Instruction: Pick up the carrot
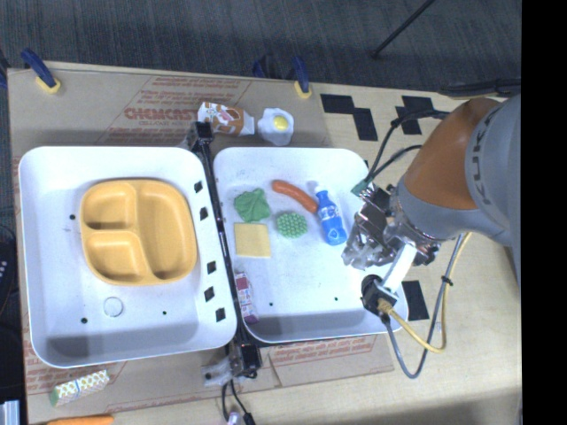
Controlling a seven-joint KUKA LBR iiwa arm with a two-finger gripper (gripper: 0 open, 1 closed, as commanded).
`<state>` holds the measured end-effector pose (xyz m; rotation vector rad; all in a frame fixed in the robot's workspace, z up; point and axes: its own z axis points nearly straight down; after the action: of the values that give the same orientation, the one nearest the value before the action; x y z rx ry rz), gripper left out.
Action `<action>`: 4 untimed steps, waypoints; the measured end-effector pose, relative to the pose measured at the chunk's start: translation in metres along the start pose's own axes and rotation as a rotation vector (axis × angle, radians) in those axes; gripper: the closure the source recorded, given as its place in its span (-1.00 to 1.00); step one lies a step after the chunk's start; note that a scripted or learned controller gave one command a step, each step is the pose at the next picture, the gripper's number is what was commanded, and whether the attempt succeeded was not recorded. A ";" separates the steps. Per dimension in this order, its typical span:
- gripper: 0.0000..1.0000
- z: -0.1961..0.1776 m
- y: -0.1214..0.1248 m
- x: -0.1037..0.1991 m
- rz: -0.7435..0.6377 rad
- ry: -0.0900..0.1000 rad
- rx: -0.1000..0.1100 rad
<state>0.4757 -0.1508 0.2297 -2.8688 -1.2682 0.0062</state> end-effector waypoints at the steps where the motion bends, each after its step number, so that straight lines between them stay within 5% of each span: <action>1: 1.00 -0.088 0.033 -0.036 0.004 0.001 -0.004; 2: 1.00 -0.131 0.039 -0.029 -0.200 0.000 -0.004; 3: 1.00 0.060 0.007 -0.007 -0.350 0.000 0.001; 4: 1.00 -0.091 0.025 -0.027 -0.362 -0.001 -0.005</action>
<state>0.4767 -0.1885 0.3204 -2.5975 -1.7663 0.0025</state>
